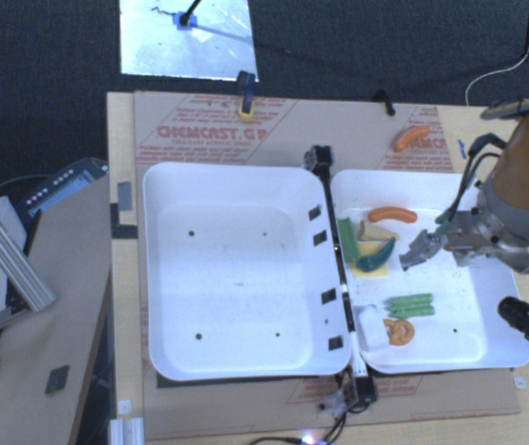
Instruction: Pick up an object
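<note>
The end effector (414, 250) hangs over the right bin (486, 341); whether it is spread or pinched I cannot tell. The nearest target, a dark green curved piece (376, 256), lies just left of it, long axis slanting up-right.

The arm (523, 179) runs off the picture's right edge and hides the right bin's (449, 346) far right rim. The gripper (416, 251) is too small to read. A small white object (371, 321) near that bin's front-left corner is too blurred to name.
</note>
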### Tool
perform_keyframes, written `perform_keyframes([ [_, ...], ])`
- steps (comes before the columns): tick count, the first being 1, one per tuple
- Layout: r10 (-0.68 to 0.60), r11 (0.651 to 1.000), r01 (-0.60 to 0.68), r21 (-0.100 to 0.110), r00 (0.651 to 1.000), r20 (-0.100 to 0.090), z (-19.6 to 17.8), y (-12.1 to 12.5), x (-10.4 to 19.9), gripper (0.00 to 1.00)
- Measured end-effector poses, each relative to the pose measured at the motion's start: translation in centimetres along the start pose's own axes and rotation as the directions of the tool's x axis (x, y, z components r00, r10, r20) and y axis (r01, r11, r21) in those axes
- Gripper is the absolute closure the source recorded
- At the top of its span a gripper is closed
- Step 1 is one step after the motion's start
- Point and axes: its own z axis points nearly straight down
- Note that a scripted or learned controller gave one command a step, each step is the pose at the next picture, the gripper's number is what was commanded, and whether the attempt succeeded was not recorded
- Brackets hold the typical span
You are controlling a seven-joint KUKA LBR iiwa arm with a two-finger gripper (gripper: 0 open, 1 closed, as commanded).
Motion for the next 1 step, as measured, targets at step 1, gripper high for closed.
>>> perform_keyframes([
  [1,-0.002,1.0,0.002,-0.003,1.0,0.0,-1.11,0.11,0.02,1.0],
])
